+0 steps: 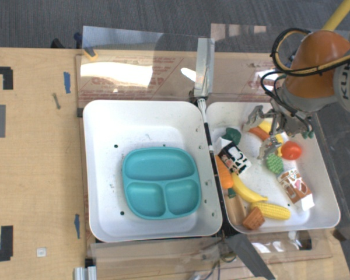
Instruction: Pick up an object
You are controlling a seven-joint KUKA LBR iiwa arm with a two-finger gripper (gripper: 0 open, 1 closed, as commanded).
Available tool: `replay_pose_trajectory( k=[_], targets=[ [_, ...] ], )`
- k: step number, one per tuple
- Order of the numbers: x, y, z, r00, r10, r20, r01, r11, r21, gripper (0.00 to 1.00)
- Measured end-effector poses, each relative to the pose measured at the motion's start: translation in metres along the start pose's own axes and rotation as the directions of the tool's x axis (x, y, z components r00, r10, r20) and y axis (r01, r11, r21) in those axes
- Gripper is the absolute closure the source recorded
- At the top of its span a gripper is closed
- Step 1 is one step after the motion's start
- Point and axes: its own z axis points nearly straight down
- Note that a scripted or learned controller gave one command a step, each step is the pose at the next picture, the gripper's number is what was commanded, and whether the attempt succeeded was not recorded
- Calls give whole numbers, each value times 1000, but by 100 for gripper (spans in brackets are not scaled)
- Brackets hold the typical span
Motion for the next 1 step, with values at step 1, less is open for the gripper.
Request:
replay_pose_trajectory(
  k=[1],
  targets=[
    [-4,-1,-13,1000,3,15,-3,1000,4,100]
  ],
)
